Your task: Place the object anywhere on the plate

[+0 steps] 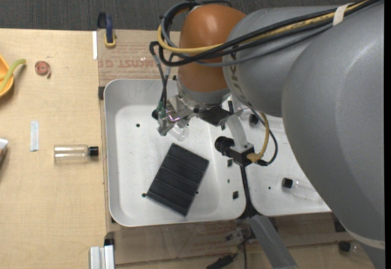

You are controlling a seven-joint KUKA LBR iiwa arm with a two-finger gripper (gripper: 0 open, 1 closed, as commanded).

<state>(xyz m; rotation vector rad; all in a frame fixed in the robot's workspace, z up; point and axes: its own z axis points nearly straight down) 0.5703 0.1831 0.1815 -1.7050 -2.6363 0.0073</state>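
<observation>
A black ribbed rectangular plate (pixel 178 178) lies tilted on the floor of the left white bin (pixel 125 200). My gripper (pixel 172 125) hangs over the upper middle of that bin, up and slightly left of the plate. A small clear object (pixel 179 132) shows right at the gripper's tip, apart from the plate's top corner. The orange band (pixel 208 47) and the grey arm cover the bin's upper right part.
A small clear vial with a black cap (pixel 296 187) lies in the right bin (pixel 287 206). On the wooden bench to the left lie a clear bottle with a black cap (pixel 74 151), a small white strip (pixel 34 136) and a red disc (pixel 41 68).
</observation>
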